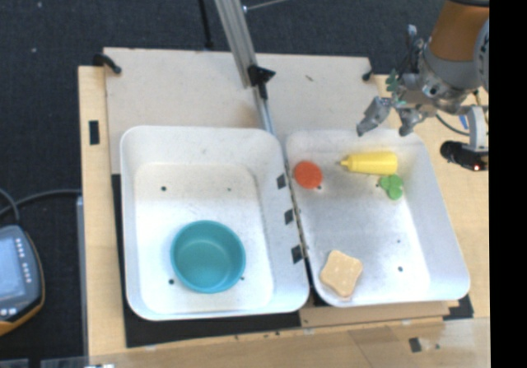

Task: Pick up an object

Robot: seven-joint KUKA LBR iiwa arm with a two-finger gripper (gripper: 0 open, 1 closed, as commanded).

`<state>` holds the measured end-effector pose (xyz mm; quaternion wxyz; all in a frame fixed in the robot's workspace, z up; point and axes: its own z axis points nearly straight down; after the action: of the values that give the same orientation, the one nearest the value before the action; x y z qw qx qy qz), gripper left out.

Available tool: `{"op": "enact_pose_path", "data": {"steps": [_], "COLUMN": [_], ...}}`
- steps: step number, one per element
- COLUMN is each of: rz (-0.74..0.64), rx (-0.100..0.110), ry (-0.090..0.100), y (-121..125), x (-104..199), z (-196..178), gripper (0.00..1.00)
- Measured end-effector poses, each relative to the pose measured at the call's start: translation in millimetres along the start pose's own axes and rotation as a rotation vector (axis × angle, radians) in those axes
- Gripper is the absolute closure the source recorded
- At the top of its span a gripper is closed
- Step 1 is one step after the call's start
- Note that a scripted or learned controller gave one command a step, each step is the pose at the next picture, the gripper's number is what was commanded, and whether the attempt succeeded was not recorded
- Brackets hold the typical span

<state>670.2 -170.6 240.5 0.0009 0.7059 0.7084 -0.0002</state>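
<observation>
- Bench (181,78): a pale wooden surface on which two shallow white bins are set side by side, their inner rims touching.
- Left bin (148,152): one item is held — a teal bowl (207,255), upright, placed toward the near edge and slightly left of the bin's centre.
- Right bin (428,218): four items are held, all well apart from the bowl.
- Yellow mustard bottle (372,163): laid on its side near the far edge, nozzle pointed toward the left bin.
- Green object (392,186): small, found just beside the bottle on its near-right side (contact between the two cannot be judged).
- Orange-red round object (308,174): located at the far-left corner of the right bin, close to the dividing rims.
- Tan bread slice (340,272): laid flat near the near-left corner of the right bin.
- Gripper (390,118): seen above the far-right edge of the right bin, over the rim rather than the contents; its two fingers are spread apart and nothing is held between them.
- Arm (455,29): grey with an orange band, entering over the bench's far-right corner.
- Metal pole (233,20): a slanted grey strut, fixed at the far edge between the bins.
</observation>
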Motion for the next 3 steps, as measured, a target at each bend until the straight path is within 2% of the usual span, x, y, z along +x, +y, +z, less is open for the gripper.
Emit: {"op": "enact_pose_path", "data": {"steps": [1,3], "rz": [-0.001,-0.003], "rx": [0.001,0.003], "ry": [-0.001,-0.002], "y": [0,15], "x": [-1,-1], "z": [0,99], "gripper": [0.00,0.00]}}
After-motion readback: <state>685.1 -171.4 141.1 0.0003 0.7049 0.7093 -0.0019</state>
